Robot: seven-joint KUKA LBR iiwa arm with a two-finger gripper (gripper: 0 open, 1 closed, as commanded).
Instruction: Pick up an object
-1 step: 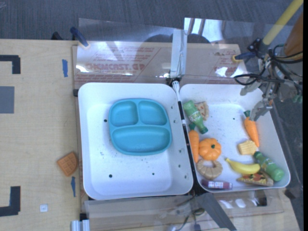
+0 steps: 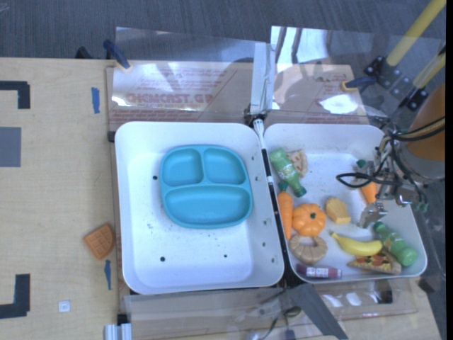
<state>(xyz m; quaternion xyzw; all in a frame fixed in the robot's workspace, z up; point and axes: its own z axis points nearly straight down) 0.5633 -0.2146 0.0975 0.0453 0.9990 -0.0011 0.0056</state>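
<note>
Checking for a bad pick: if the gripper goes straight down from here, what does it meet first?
Likely the bin floor just left of the green bottle, above the banana. The gripper points down there, though depth is unclear from this slant.

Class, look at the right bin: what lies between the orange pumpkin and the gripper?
In the camera view, a small yellow corn piece lies on the bin floor between the pumpkin and the gripper. The banana sits just below that line.
</note>
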